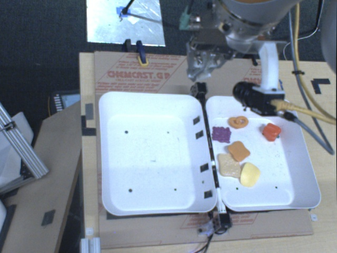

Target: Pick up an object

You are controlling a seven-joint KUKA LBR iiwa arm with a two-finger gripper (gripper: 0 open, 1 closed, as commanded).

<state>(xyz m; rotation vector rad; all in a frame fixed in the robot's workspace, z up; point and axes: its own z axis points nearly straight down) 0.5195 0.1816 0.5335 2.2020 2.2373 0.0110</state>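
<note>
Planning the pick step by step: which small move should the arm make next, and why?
Probably shift the gripper toward the right bin and over the purple piece. It sits at the bins' far edge by the divider, and that piece lies nearest.

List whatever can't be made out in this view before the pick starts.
- Hand: blurred, its fingers too small to tell open or shut.
- Arm: cut off by the top edge.
- Items in the right bin, such as the purple piece and yellow piece: too small to identify.
- Bench corner behind the arm: hidden.
</note>
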